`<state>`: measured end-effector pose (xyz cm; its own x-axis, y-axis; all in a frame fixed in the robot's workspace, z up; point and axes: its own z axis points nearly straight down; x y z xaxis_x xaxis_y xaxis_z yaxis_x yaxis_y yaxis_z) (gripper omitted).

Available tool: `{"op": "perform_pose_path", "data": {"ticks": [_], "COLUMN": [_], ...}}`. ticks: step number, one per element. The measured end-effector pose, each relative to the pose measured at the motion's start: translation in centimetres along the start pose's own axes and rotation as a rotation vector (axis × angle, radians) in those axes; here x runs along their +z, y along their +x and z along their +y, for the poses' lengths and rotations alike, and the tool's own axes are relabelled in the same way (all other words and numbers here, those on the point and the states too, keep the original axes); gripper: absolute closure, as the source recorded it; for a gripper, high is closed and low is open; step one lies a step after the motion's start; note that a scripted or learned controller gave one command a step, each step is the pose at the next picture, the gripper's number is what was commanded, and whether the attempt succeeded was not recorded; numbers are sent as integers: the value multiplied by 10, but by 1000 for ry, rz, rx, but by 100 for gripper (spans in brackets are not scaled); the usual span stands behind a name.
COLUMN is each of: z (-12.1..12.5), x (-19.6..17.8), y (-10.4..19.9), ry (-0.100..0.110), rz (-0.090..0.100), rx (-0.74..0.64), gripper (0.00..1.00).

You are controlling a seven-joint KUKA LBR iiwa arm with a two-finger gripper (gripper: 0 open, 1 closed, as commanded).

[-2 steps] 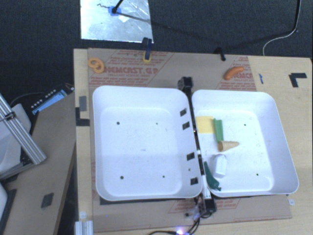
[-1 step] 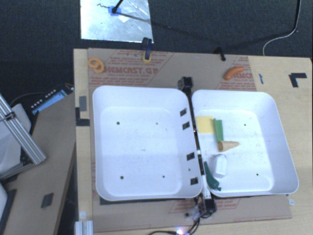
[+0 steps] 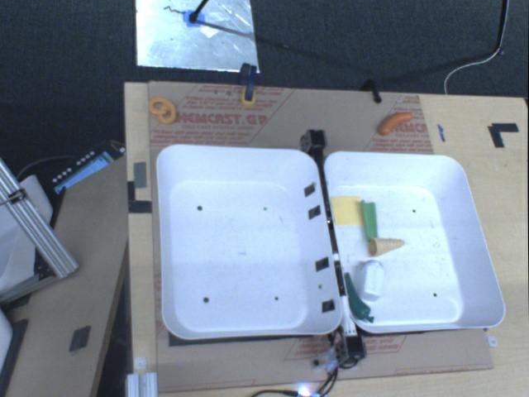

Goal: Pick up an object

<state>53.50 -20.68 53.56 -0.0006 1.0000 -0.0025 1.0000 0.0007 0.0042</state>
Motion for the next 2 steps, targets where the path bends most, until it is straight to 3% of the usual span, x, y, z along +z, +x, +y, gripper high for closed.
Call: {"op": "perform_pose_path", "data": {"ticks": [2], "z": [12], "x": [0], "y": [1], "ry": [0], "rz": [0], "rx": [-3], "gripper": [100]}}
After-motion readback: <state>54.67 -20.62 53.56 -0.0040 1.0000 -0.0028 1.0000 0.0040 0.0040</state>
